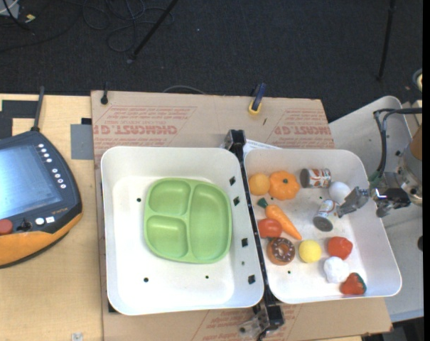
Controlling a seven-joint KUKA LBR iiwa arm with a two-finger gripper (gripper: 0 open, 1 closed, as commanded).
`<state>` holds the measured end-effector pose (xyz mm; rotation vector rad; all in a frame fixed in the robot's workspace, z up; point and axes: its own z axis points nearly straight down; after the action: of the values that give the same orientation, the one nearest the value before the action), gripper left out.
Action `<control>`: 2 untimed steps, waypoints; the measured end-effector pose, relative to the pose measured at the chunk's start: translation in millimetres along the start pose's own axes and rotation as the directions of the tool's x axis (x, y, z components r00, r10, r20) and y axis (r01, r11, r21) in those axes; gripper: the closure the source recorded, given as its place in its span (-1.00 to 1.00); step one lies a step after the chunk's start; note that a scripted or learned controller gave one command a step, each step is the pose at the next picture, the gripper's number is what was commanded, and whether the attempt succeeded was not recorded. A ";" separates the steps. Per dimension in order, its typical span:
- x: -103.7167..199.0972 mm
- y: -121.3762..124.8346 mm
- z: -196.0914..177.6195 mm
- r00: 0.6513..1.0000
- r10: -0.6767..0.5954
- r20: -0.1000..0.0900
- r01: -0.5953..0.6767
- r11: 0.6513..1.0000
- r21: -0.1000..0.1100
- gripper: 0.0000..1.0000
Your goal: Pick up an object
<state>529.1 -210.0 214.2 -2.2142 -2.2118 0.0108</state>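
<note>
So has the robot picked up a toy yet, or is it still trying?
Nothing looks picked up yet. The gripper is low over the right bin, near the small can and a white ball, with no toy visibly in it. The toys, like the carrot and donut, lie in that bin. Grabbing and lifting one is left.

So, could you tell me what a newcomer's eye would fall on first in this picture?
Probably the pale green divided plastic plate, lying alone in the middle of the left white bin. Next comes the bright jumble of toy food in the right white bin, among it an orange pumpkin, a chocolate-glazed doughnut and a yellow lemon. The grey metal gripper hangs over that bin's right side.
</note>
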 end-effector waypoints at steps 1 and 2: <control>-0.5 2.5 -6.4 1.000 -0.002 0.004 0.002 1.000 -0.012 -1.00; 4.5 0.9 57.8 1.000 -0.004 0.000 0.004 1.000 -0.005 -1.00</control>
<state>529.3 -205.3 156.4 -2.2124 -2.2185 0.0053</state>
